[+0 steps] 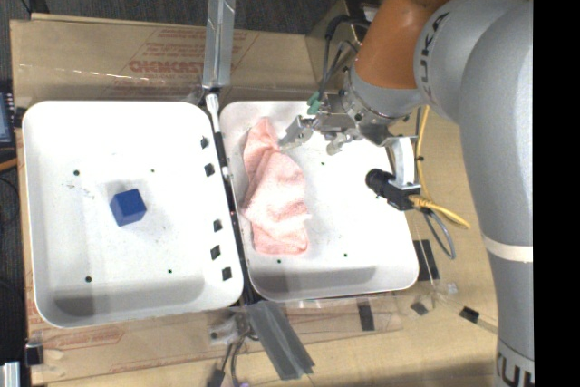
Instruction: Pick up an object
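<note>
The fingers [314, 133] stand open, holding nothing, just right of the pink cloth's [275, 192] upper edge, in the right bin [399, 260].

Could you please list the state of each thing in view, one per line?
Pink cloth: crumpled, lying along the left side of the right bin.
Blue cube: resting flat in the left bin, untouched.
Hand: over the right bin's upper part, beside the cloth's top edge, with nothing visibly held.
</note>
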Controlling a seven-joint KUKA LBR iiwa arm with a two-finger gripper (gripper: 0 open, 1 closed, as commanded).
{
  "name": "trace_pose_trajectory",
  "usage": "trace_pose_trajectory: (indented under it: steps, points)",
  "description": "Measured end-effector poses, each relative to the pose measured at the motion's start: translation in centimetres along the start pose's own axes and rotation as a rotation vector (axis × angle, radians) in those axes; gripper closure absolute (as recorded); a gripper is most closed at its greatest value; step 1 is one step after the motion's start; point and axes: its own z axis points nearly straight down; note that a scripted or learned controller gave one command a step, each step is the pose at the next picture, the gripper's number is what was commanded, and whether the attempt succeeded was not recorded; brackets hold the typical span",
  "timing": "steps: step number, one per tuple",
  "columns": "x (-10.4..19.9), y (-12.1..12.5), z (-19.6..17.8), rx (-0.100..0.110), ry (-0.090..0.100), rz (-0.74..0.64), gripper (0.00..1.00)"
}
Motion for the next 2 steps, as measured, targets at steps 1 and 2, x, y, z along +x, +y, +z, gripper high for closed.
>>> trace_pose_trajectory:
  steps: [1,2]
  points:
    - [0.41,0.55,11.65,-0.002,-0.001,-0.104,0.0]
    - [0.4,0.51,10.71,0.001,-0.001,-0.108,1.0]
